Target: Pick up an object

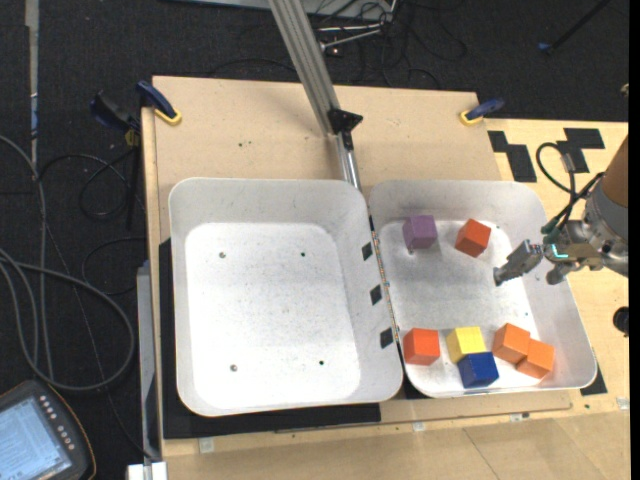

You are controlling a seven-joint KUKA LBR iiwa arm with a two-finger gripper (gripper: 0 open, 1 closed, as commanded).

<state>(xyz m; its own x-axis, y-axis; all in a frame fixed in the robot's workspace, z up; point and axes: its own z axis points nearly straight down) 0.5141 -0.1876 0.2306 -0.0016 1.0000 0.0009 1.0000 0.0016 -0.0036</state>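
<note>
The grey two-finger gripper, jaws apart on nothing, hangs over the right shallow white bin, near a small orange cube

Right bin: purple cube and orange cube at 12 o'clock; five cubes along 6 o'clock; end effector at 3 o'clock.

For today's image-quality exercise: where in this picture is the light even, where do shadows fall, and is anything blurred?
Camera view: even light on both white bins; the purple cube and orange cube stay sharp with faint shadows; the gripper looks slightly soft; the surrounding floor is dark.
</note>
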